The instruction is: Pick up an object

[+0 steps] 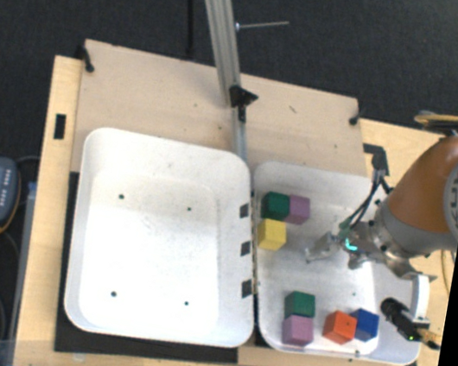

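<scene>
The jaws (322, 252) are hovering over bare bin floor, their opening indiscernible; the yellow cube (272, 234) is lying just left of them, the nearest target in the right bin (344, 185)

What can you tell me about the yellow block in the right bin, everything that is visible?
The yellow block is a small cube, plain and solid in colour, matte, perhaps wood or foam. It sits flat on the floor of the right bin, close to that bin's left wall. A green block lies directly behind it, seemingly touching. The gripper hovers to its right, apart from it.
</scene>
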Available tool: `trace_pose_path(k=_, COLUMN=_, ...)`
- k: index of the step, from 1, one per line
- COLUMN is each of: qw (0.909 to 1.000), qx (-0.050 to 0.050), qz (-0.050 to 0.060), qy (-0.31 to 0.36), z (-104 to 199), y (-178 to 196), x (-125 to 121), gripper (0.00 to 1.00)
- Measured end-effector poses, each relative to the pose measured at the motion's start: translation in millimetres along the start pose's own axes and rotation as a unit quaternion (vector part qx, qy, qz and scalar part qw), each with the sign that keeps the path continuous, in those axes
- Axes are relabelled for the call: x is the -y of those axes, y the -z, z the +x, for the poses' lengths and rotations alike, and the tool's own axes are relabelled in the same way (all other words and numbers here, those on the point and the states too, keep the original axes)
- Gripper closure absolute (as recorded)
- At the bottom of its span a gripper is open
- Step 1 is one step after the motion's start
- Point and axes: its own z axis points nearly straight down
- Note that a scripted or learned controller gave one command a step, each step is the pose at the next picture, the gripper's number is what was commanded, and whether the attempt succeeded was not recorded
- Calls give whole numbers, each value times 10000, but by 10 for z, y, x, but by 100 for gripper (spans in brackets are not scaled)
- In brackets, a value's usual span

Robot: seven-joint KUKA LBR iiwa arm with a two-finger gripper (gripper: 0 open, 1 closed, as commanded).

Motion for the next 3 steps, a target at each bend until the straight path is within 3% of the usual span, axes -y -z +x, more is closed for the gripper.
trace_pose_path(k=1, qw=10000, qx=2, qz=-3, qy=-11, z=-3, y=0, x=0, gripper=0)
trace_pose_path(k=2, qw=10000, qx=93, qz=-11, qy=-17, z=525, y=-303, x=-921, gripper=0)
trace_pose_path(k=3, qw=9999, qx=115, qz=-5, qy=25, z=513, y=-196, x=-930, gripper=100)
